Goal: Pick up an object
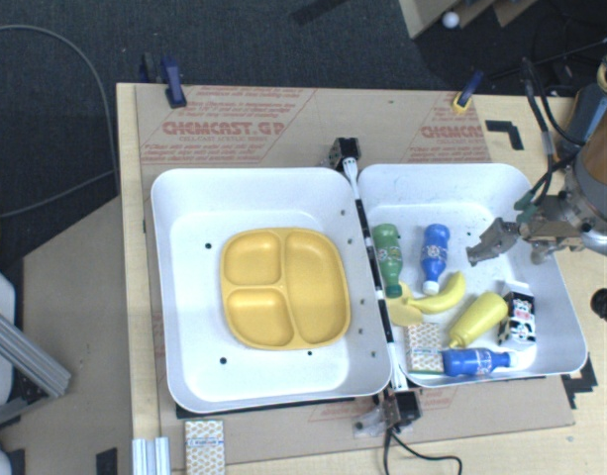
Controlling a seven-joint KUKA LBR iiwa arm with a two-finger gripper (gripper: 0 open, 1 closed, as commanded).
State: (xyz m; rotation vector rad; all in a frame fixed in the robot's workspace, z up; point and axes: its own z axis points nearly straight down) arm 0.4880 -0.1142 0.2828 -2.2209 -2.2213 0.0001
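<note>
Pincer (484,248) hangs over the upper right part of the right bin (452,178), its dark fingers pointing left; whether they are spread or closed cannot be told, and nothing shows between them. Just left of it stands a blue-and-white bottle (435,252), and further left a green bottle (386,255) against the bin's wall. Below-left of the pincer lies a banana (432,301); below it, a yellow bottle (477,318), a black-and-white carton (521,320) and a blue bottle (473,362). Well left, the left bin (184,265) holds a yellow divided plate (284,288).
</note>
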